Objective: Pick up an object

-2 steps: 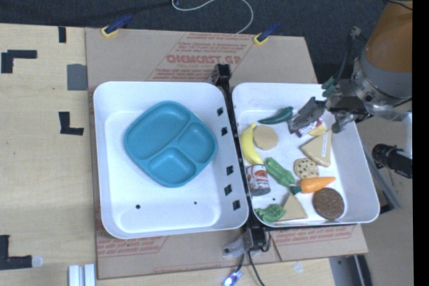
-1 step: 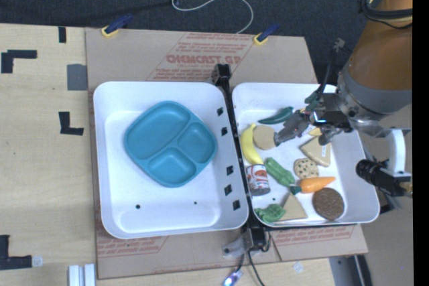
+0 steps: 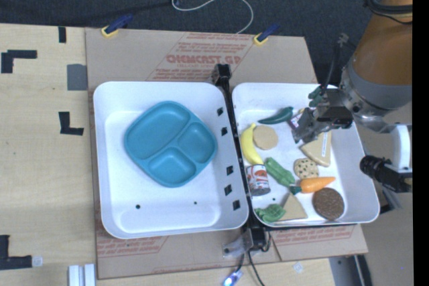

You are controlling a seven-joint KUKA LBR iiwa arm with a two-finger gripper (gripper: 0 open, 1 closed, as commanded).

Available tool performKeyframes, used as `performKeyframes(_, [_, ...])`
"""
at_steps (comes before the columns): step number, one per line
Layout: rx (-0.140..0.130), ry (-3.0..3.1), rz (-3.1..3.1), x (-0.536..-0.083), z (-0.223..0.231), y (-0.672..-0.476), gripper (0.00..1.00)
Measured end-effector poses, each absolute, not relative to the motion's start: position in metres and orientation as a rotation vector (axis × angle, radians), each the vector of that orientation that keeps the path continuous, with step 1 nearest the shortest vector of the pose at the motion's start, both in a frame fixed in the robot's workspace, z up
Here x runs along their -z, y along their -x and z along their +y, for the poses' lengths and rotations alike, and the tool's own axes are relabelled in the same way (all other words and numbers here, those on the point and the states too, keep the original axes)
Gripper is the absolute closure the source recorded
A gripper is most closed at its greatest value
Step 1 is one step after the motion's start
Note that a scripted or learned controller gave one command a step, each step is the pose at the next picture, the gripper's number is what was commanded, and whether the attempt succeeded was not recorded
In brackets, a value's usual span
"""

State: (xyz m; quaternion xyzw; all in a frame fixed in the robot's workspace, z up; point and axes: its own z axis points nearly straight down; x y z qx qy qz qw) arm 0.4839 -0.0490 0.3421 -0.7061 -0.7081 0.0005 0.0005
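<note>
Your likeliest target, the pale tan wedge-shaped toy slice (image 3: 319, 148), lies in the right-hand white plastic bin (image 3: 365, 211), unlifted, so the pick is yet to do. The dark two-finger gripper (image 3: 307, 128) hovers just above the wedge; you cannot tell how its jaws stand. Beside the wedge crowd a speckled round cracker (image 3: 305, 167), orange carrot (image 3: 316, 183) and beige round biscuit (image 3: 265, 138).
</note>
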Motion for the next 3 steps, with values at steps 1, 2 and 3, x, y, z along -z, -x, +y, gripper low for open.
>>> performKeyframes(1, [-0.002, 2.218, -2.227, -0.285, -0.041, -0.595, 1.0])
performKeyframes(2, [0.009, 2.21, -2.234, -0.353, 0.038, -0.56, 1.0])
performKeyframes(3, [0.006, 2.213, -2.231, -0.404, 0.087, -0.535, 1.0])
